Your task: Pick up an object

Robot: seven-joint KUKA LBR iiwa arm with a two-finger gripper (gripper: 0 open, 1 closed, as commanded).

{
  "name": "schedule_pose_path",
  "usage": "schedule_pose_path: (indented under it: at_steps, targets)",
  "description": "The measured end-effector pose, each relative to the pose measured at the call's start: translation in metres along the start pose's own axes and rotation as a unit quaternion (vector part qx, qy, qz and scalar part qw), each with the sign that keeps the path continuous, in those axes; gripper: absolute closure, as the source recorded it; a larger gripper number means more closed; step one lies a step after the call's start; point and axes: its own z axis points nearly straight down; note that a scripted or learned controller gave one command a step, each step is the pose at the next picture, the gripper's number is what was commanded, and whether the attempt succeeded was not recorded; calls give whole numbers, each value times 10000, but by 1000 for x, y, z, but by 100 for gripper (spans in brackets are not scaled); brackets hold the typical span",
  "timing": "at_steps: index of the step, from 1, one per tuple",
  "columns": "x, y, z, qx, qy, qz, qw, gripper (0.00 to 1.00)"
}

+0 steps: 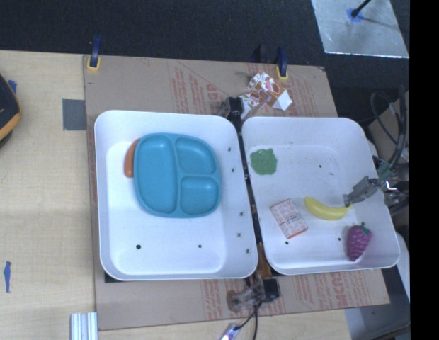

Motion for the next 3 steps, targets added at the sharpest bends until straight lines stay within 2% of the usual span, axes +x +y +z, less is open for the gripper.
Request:
schedule_pose_path:
  at_steps: [1,2,3]
  targets:
    - [70,66,71,10,1,-16,10000,0]
    - [84,40,138,-56,-12,-8,10000,0]
    - [84,1,139,-64,-12,-4,10000,0]
